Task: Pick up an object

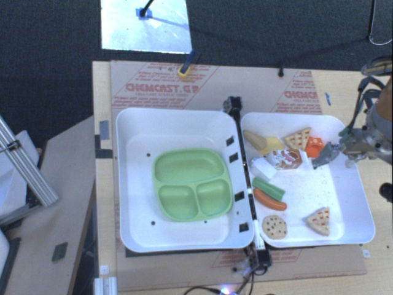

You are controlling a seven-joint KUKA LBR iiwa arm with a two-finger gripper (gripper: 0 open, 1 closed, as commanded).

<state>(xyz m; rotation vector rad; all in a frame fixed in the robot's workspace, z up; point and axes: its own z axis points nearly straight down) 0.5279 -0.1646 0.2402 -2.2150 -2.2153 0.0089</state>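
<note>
The hand point(323, 156) hangs low over the right bin point(353, 192), reaching in from the bin's right side; whether it is wide or narrow cannot be told from here, and nothing is seen between its tips. Just beside the hand's tip, toward the bin's far wall, lies an orange block point(314, 146), with a pizza slice point(298, 138) touching it on the side away from the arm. Beyond these, farther from the hand, lie a red-and-white packet point(284, 159), a yellow wedge point(263, 142) and a small white block point(260, 167). Nearer the front wall, well apart from the hand, lie a green stick point(268, 188), an orange sausage point(270, 201), a round cookie point(274, 227) and a second pizza slice point(320, 220). The left bin point(132, 165), across the divider from the hand, holds a green sectioned tray point(190, 184).
</note>
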